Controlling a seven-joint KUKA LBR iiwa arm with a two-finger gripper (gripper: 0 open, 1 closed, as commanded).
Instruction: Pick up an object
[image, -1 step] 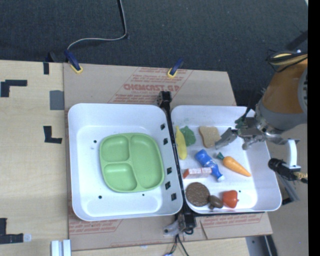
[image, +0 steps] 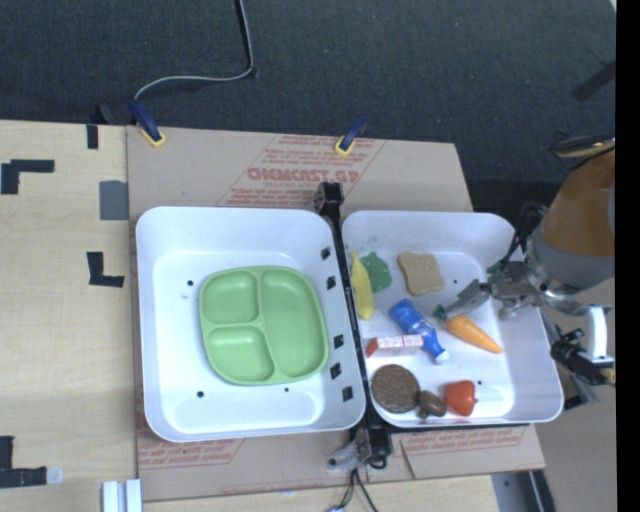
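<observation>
The orange carrot (image: 474, 334) is lying on the floor of the right bin (image: 500, 228), toward its right side, and that looks to me like the piece the arm is going for, though any of the objects would serve. The gripper (image: 462, 304) is hanging just above and to the left of it, its two dark fingers standing apart with nothing between them, so as far as I can judge nothing is being held and the pick is not yet made. Around the carrot, the blue bottle (image: 416, 325) is lying just to its left, the slice of bread (image: 420, 272) is sitting farther back, and the red pepper (image: 460, 397) is resting nearer, beside a small brown lump (image: 432, 404) and a round brown patty (image: 394, 387). A yellow banana (image: 360, 285) and a green leafy piece (image: 377, 270) are lying against the bin's left wall, with a small red and white packet (image: 396, 344) nearer. In the left bin (image: 160, 230) a green divided plate (image: 264, 324) is sitting alone. What is left, I would say, is the whole grasp: lowering, closing on something and lifting it clear.
</observation>
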